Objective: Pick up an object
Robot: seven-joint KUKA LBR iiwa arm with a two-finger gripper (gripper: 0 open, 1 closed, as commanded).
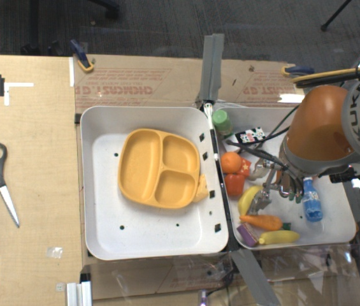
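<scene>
The right bin [340, 233] holds several small items. My gripper [266, 196] hangs low in its middle, beside a yellow banana [248, 200] and just above an orange carrot [262, 222]. Left of it lie an orange fruit [231, 162] and a red piece [234, 184]. A blue bottle [311, 204] lies to its right. Near the front edge are a yellow item [280, 237] and a purple one [246, 236]. A green-capped object [221, 120] and a black-and-white pack [251, 135] sit at the back. The wrist hides the gripper's tips.
The left bin [103, 234] carries a yellow divided plate [159, 168], with a small yellow piece [202, 187] at its right rim. Scissors [1, 180] lie on the wooden bench at far left. The arm's orange band [316, 126] looms over the right bin's back half.
</scene>
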